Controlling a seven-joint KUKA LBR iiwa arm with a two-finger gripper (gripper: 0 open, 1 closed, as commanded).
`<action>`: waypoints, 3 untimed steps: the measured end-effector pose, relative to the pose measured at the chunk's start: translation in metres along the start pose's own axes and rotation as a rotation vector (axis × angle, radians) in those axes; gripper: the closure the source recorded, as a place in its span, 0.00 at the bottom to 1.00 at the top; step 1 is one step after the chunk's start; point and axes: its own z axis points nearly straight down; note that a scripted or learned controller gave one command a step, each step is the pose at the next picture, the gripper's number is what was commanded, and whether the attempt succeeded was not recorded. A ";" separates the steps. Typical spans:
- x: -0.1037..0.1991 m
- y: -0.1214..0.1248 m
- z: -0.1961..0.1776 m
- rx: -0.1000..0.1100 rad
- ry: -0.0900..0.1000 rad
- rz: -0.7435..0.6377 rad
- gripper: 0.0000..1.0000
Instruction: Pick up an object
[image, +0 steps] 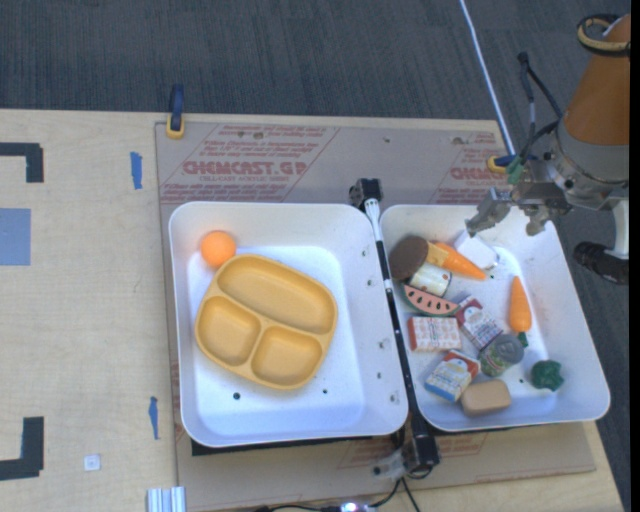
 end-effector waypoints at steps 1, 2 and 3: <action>0.020 -0.040 0.160 -0.003 0.000 0.000 0.00; 0.012 -0.108 0.160 -0.003 -0.001 0.002 0.00; 0.012 -0.106 0.149 -0.010 -0.002 0.001 1.00</action>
